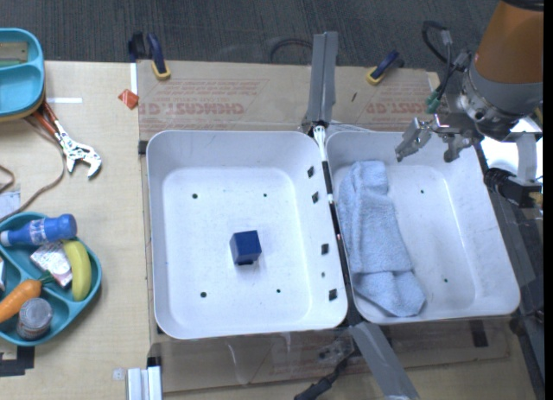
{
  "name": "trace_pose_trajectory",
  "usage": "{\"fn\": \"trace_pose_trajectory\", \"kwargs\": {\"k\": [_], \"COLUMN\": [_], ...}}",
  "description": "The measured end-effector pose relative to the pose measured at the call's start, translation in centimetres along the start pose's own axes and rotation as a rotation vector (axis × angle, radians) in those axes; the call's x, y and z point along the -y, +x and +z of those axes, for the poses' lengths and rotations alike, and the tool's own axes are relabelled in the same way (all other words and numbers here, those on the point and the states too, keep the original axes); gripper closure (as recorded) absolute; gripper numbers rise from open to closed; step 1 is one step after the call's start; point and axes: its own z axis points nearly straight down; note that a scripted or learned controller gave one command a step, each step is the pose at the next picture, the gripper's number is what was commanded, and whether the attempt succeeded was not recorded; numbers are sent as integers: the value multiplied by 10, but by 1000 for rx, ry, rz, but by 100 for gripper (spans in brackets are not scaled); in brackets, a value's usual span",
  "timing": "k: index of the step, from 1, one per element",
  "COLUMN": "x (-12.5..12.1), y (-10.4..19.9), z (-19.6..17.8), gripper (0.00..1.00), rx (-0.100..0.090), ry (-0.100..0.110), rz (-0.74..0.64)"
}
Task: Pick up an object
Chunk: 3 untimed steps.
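Surface (86, 122): tan board carrying two shallow white bins side by side, with a cardboard sheet (233, 100) behind them printed in faded red lettering, seen upside down and partly legible as "CHEMCAST GP". Left bin (168, 243): holds one small dark blue cube (246, 246), resting flat on the bin floor a little below centre, apart from every wall. Right bin (471, 243): holds a pale blue towel (377, 238), crumpled lengthwise along the bin's left side from the far wall down to the near corner, where it bunches. Arm (511, 35): grey with orange band, at the upper right. Jaws (429, 137): poised over the far edge of the right bin, the two fingers spread apart with nothing between them; the towel's upper end lies just below and to the left, not touched; the blue cube lies well apart, across the divider in the other bin. Two blue-and-yellow clamps (154, 54) grip the cardboard's far edge. Left margin: a silver adjustable wrench (76, 152); a teal divided tray (17, 66) at the upper corner; a second teal tray (91, 290) holding a banana (79, 270), a carrot (19, 299), a blue-capped bottle (34, 231) whose label is too small to read, and a small can (34, 319).
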Motion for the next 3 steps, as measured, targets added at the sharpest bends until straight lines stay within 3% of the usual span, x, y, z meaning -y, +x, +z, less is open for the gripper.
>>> {"fn": "trace_pose_trajectory", "kwargs": {"k": [1,2,3], "x": [43,53,57], "y": [-13,-82,14], "z": [39,17,-22], "gripper": [0,0,0], "rx": [-1,1,-1], "ry": [0,-2,-1], "rz": [149,165,456]}}
